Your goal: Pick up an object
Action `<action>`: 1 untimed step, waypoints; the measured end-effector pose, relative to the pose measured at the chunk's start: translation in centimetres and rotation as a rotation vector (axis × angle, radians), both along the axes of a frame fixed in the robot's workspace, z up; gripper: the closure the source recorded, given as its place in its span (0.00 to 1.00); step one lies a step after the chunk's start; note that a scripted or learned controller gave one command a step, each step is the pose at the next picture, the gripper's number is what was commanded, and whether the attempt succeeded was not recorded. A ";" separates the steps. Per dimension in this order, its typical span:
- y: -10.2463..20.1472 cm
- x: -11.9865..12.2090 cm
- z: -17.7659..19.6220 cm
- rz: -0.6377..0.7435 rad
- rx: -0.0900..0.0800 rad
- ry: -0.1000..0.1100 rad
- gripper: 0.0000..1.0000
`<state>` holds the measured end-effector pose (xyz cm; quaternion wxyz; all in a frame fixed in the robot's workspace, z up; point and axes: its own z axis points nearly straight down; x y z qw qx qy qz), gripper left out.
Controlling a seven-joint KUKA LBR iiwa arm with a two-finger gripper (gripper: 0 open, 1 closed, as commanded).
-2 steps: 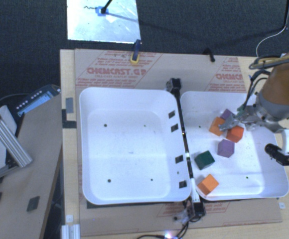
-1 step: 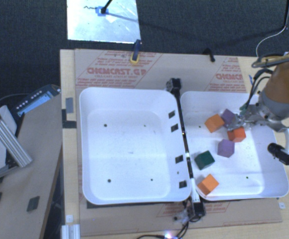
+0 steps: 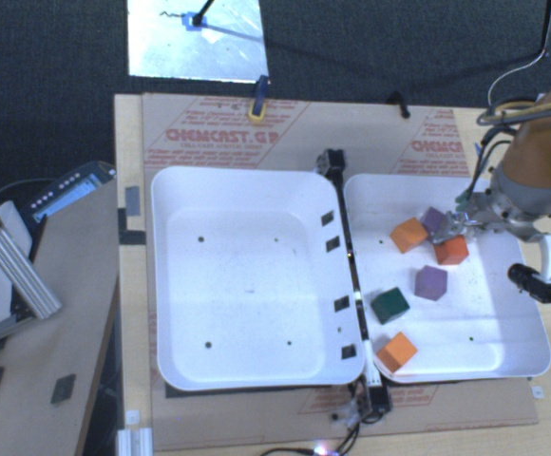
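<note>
Several blocks lie in the right bin (image 3: 518, 350). An orange block (image 3: 408, 235), a purple block (image 3: 434, 219) and a red-orange block (image 3: 452, 252) cluster near the bin's upper middle. Lower down sit a second purple block (image 3: 430, 282), a dark green block (image 3: 389, 304) and another orange block (image 3: 398, 351). My gripper (image 3: 457, 226) reaches in from the right and is down low, between the upper purple block and the red-orange block, close to both. The arm's wrist hides part of the bin's right side.
The left bin (image 3: 247, 274) stands beside the right one, with a black divider strip (image 3: 344, 255) between them. Cables hang over the arm at the upper right. A silver sheet (image 3: 197, 27) lies behind the bench.
</note>
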<state>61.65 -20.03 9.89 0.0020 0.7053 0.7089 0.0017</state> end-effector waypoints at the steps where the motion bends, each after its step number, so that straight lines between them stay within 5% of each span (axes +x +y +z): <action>1: 2.0 2.4 0.5 0.001 0.001 0.006 1.00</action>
